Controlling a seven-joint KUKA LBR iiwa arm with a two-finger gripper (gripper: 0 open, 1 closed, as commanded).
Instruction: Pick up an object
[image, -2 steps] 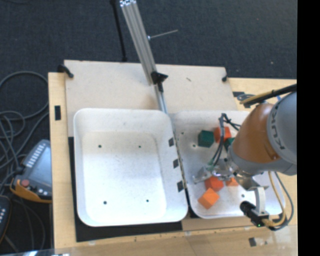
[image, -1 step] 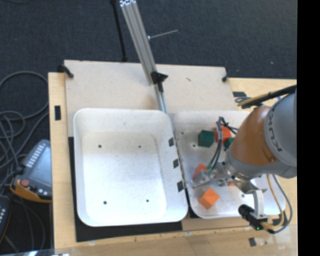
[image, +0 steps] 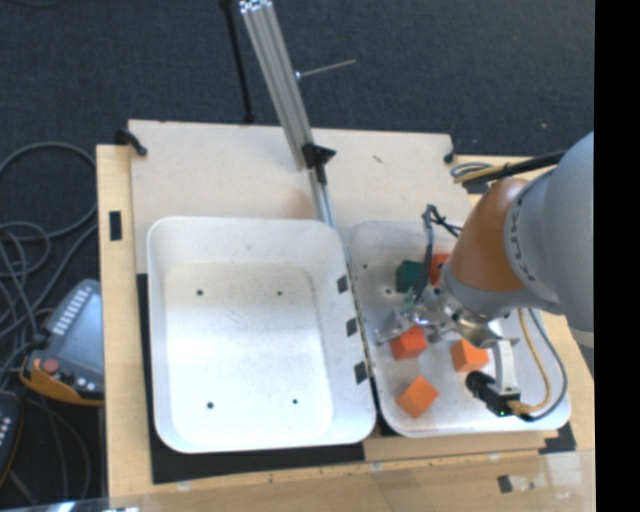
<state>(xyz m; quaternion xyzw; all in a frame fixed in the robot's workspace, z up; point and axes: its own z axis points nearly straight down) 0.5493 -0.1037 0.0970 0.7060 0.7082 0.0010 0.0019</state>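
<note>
Okay, I see the arm (image: 520, 250) over the right bin (image: 375, 250), its hand (image: 415, 322) low, right by an orange block (image: 408, 344); I can't tell whether the hand is spread or pinching. A second orange block (image: 418, 396) sits nearer the front, a third (image: 468, 355) beside the wrist, a green piece (image: 410, 273) behind. The left bin (image: 170, 240) is alongside.

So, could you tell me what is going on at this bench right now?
The grey arm reaches in over the right bin, its wrist low among several orange blocks and a green piece. One orange block lies right by the gripper; another sits nearer the front. Nothing looks lifted yet. The left bin sits alongside.
</note>
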